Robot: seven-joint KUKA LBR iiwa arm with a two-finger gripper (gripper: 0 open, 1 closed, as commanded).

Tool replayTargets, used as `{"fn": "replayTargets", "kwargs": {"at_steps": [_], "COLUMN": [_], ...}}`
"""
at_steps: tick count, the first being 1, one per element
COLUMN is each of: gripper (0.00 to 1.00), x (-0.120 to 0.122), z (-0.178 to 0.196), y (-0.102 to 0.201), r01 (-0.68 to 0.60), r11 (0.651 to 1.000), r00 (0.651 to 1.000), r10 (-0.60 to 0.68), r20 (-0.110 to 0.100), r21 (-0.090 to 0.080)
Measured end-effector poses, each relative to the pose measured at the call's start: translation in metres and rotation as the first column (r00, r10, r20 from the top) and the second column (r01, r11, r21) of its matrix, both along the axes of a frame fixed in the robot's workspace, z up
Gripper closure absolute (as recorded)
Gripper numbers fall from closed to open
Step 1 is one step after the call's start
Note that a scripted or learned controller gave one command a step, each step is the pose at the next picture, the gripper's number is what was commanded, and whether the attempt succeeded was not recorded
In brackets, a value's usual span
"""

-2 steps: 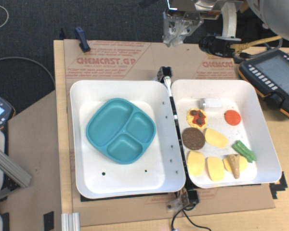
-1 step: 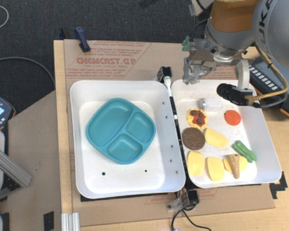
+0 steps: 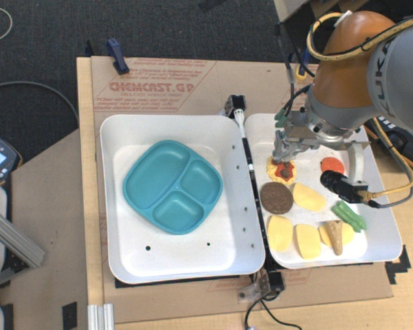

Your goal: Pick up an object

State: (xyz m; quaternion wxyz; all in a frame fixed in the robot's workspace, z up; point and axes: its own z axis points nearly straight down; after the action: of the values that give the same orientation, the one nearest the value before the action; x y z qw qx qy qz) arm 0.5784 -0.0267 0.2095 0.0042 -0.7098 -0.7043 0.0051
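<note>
Gripper: low in the right bin, at its upper left, directly over a small red-yellow toy; whether it grips the toy cannot be told.
Same bin: brown disc just below the toy, yellow pieces, tan cone, green piece, orange piece.
Left bin: teal plate, flat.

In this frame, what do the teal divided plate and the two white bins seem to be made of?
The teal plate: likely moulded plastic, matte to satin; uniform colour, soft rounded compartment ridges, no sharp glare. The left bin and right bin: probably thin formed plastic, smooth and slightly glossy; rounded corners and raised rims suggest it, though painted metal cannot be ruled out.
</note>
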Motion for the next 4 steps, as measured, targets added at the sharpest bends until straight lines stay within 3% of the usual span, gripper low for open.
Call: {"fn": "replayTargets", "kwargs": {"at_steps": [1, 2, 3, 4], "gripper": [1.0, 1.0, 1.0, 1.0], "x": [0.008, 0.081, 0.068, 0.074], "z": [-0.027, -0.059, 0.076, -0.023], "y": [0.075, 0.162, 0.118, 0.083], "r01": [-0.014, -0.016, -0.005, -0.003], "r11": [1.0, 1.0, 1.0, 1.0], "r00": [1.0, 1.0, 1.0, 1.0], "r10": [0.014, 0.016, 0.005, 0.003], "r20": [0.007, 0.02, 0.028, 0.004], "r21": [0.005, 0.004, 0.002, -0.001]}}
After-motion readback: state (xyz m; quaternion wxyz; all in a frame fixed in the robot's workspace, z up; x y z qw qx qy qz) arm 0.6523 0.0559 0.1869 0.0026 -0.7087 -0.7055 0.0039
